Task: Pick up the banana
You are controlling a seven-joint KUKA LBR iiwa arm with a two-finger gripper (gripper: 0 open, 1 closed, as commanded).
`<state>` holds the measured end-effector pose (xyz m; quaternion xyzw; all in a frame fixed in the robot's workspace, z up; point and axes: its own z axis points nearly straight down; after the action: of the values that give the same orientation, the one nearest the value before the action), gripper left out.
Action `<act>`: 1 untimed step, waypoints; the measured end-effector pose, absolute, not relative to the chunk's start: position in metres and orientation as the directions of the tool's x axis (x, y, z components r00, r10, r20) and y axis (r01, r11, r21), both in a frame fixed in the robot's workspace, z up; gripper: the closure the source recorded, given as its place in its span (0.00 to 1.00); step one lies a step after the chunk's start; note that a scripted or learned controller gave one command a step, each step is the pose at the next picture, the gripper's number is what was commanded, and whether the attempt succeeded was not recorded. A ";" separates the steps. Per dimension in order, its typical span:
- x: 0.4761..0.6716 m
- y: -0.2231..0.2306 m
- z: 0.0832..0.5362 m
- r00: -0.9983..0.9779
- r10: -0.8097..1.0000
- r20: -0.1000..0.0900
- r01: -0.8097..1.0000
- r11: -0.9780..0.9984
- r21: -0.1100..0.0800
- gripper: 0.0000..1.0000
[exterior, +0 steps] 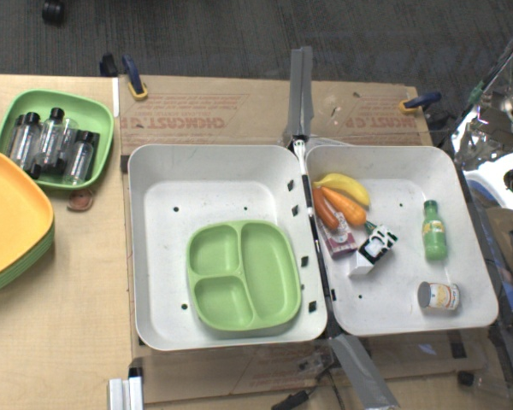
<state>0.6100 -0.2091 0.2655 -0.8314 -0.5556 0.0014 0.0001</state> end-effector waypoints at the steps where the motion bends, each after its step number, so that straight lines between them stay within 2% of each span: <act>1: 0.562 -0.198 0.107 0.501 0.865 0.008 0.865 -0.501 -0.002 1.00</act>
<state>0.5619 -0.1977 0.1072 -0.8663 -0.4995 -0.0030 0.0031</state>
